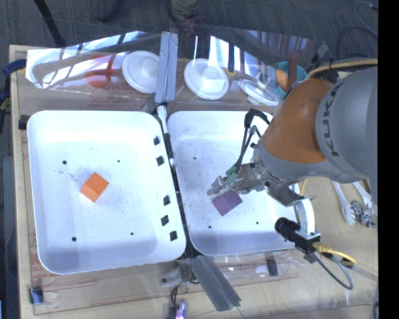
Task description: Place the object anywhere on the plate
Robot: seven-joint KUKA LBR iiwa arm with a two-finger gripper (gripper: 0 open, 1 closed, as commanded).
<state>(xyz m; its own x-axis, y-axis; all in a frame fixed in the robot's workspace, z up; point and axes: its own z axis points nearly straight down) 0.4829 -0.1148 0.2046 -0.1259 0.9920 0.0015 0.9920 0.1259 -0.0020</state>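
Observation:
A small purple flat block lies on the floor of the right bin, near its middle. My gripper hangs low in that bin, directly above and touching or nearly touching the block's upper left edge. An orange cube rests on the floor of the left bin, left of centre. Two round white plates sit on the bench behind the bins, past the back walls.
The grey and orange arm covers the right side of the right bin. A black divider with clips runs between the bins. Cables and small tools lie on the bench at the right.

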